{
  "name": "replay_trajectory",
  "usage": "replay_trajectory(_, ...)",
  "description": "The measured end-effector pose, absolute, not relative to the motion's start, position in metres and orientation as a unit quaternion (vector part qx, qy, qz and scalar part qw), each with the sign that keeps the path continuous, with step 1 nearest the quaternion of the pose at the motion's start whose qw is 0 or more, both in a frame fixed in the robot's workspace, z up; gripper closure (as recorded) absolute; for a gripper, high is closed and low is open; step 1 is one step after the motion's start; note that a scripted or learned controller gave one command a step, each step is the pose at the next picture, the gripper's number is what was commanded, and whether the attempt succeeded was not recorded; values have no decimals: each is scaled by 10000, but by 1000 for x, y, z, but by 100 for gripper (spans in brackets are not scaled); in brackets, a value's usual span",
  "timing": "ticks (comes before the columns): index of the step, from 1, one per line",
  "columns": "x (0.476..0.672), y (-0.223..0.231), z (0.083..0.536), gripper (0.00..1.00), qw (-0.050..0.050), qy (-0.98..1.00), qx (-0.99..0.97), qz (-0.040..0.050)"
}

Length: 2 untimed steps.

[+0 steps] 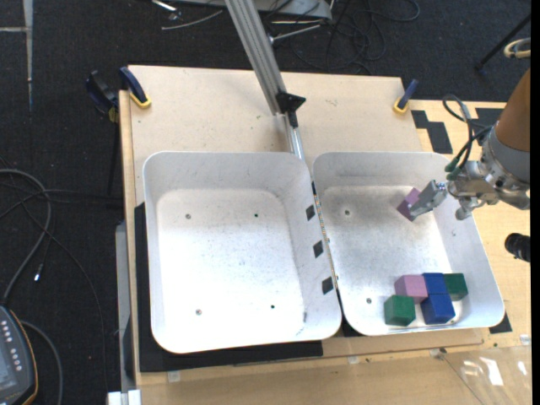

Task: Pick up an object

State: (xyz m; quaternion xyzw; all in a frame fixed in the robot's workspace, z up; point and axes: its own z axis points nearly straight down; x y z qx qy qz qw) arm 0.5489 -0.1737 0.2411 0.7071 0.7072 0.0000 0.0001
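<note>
In the camera view, the claw [426,199] is seen over the upper right part of the right bin [363,171], reached in from the right on the grey arm [506,154]. A small purple block [413,202] is gripped between its fingers, which are pressed onto it; the block is tilted and appears to be held above the bin floor, though whether it touches the floor cannot be told.

Well below the claw, in the near right corner of the same bin, a cluster of blocks is gathered: a pink block [411,287], a blue block [437,298] just beside it, a dark green block [456,286] behind the blue one, and a green block [400,310] in front of the pink one. All look like solid cubes with matte faces, and they are packed close or touching.

To the left of the claw, the left bin [169,175] is set against the right one. Both bins are shallow, white and rounded at the corners, their floors speckled with dark marks.

The bins are carried on a pale wooden tabletop [211,108], clamped at its far corners. Above the claw and to its left, a slanted metal rail [257,45] is seen. Dark carpet [59,209] with loose cables surrounds the tabletop.
</note>
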Motion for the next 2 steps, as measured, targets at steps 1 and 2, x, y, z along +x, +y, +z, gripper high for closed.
replay_trajectory(1, 600, -202, 97, 0, -20, 7076, 7066, -19)
replay_trajectory(2, 677, -183, 97, 0, 37, 7092, 7050, 17)
